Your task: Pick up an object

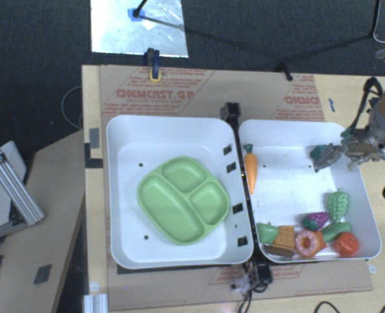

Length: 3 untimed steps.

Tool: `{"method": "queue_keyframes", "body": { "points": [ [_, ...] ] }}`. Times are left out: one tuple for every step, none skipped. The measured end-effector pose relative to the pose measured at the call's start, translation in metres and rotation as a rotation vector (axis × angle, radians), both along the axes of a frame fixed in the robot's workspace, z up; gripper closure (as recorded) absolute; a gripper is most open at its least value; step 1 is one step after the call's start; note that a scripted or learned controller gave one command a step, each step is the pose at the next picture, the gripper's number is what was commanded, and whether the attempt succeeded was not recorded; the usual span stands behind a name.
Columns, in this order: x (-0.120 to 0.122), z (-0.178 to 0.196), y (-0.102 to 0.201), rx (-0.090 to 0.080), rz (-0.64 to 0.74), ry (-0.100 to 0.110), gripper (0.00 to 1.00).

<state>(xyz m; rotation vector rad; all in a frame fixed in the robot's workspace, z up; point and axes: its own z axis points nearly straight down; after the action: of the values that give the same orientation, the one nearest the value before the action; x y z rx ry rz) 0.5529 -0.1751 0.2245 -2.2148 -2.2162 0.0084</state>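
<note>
Can't tell the tool's [327, 155] grip state over the right shallow white bin [280, 191], and that tight toy food pile [309, 233] could easily cause a fumbled grab.

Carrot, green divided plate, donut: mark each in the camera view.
carrot [250, 169]: camera view, middle of the orange body.
green divided plate [183, 201]: camera view, ridge between compartments.
donut [307, 243]: camera view, its pink iced ring.

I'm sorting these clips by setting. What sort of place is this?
Probably a robotics lab test bench, not a kitchen: two white bins sit on a protective board, holding plastic toy food such as a carrot and a green divided plate, with the robot's hand reaching in.
</note>
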Motion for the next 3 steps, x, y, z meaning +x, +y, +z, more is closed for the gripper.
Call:
{"method": "queue_keyframes", "body": {
  "points": [
    [0.003, 0.006, 0.0, -0.003, 0.003, -0.011, 0.0],
    [0.005, -0.055, 0.006, -0.001, 0.001, -0.007, 0.0],
    [0.011, -0.117, 0.008, 0.0, 0.001, -0.006, 0.0]
  ]
}}
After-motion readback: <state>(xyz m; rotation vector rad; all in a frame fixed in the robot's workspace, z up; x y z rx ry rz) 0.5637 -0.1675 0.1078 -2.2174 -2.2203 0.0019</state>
